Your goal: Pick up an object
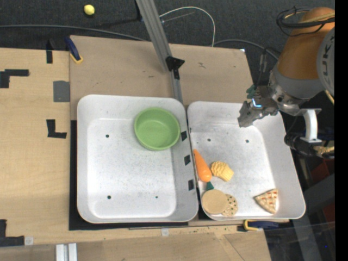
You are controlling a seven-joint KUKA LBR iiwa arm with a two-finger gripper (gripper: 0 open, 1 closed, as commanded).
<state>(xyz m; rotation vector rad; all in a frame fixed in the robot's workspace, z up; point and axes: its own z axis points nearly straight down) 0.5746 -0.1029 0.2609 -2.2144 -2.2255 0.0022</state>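
Lying lengthwise up-down, carrot (203, 167), leafy end toward near rim.

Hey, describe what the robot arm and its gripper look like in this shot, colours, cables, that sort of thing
The arm is rounded, with a broad orange band above a grey wrist section. Black cables loop over its top. The gripper at its end is small, dark grey and blocky, with a tiny blue-green spot on it. A white bracket-like part sits just beside the wrist.

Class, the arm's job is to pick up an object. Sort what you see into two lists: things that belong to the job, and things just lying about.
Job:
gripper
carrot
corn
cookie
flat bun
pizza slice
green bowl
right bin
left bin

Lying about:
yellow ball
clamp
cables
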